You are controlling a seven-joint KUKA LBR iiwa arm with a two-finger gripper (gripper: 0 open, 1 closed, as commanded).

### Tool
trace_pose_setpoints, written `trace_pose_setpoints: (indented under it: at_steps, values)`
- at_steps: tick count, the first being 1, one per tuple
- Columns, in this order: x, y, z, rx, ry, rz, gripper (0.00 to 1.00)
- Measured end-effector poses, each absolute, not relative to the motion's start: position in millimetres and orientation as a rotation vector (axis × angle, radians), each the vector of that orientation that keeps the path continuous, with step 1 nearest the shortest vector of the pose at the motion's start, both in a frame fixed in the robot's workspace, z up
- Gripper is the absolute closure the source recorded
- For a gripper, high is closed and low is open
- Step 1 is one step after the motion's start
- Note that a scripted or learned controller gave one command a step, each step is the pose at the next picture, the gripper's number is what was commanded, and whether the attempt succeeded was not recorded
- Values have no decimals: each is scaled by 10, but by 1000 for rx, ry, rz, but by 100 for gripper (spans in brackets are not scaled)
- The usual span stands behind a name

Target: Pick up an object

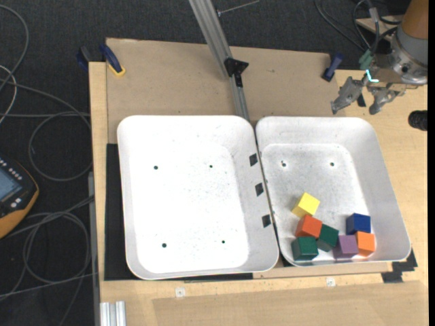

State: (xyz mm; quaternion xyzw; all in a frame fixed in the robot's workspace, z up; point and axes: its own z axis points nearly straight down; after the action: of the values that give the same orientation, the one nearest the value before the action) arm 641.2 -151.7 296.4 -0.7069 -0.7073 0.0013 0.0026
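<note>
Several small blocks lie in the near corner of the right bin (380, 155): a yellow block (307, 204), a red-orange block (310, 226), two green blocks (305, 248), a purple block (347, 244), a blue block (358, 223) and an orange block (366, 242). My gripper (361, 100) hangs at the upper right, beyond the far edge of the right bin and well away from the blocks. Its fingers are spread apart with nothing between them.
The left bin (136, 202) sits beside the right one. A slanted metal pole (216, 39) runs from the top down to the bins' shared far edge. Blue clamps (332, 66) hold the board's back corners. Cables lie on the floor at left.
</note>
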Motion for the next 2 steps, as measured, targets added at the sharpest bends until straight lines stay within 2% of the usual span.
trace_pose_setpoints:
  at_steps: [1, 2]
  values:
    - [6417, -1516, 2992, -2218, -2223, 1, 0]
    - [6473, -1469, 2547, -2216, -2221, 4, 0]
